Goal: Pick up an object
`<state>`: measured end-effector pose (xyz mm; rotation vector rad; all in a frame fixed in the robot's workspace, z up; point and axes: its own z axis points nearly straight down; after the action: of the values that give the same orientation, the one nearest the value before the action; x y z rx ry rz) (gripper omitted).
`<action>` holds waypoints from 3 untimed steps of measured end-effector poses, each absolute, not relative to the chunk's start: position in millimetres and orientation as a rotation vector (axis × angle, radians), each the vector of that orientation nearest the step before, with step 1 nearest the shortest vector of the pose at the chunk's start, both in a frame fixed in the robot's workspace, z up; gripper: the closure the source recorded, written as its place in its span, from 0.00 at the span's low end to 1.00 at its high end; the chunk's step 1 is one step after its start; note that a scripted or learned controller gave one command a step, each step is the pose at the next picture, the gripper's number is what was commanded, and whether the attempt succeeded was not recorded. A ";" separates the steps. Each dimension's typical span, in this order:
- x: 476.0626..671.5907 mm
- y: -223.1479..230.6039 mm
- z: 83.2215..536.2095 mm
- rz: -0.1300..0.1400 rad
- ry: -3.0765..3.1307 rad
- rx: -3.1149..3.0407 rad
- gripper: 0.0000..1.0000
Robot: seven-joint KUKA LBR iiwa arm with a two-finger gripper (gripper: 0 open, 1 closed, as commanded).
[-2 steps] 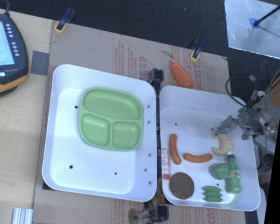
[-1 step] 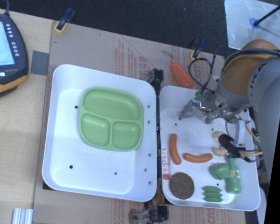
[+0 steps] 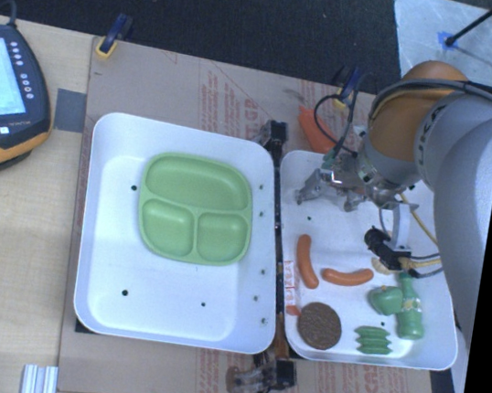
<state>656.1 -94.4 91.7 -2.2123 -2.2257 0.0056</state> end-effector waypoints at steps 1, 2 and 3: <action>604.1 -50.0 192.3 0.003 -2.225 -2.214 0.00; 576.0 -107.6 90.5 0.009 -2.223 -2.215 0.00; 576.7 -108.1 101.4 0.011 -2.228 -2.211 1.00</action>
<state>576.7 -108.1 101.4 -2.2106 -2.2285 0.0106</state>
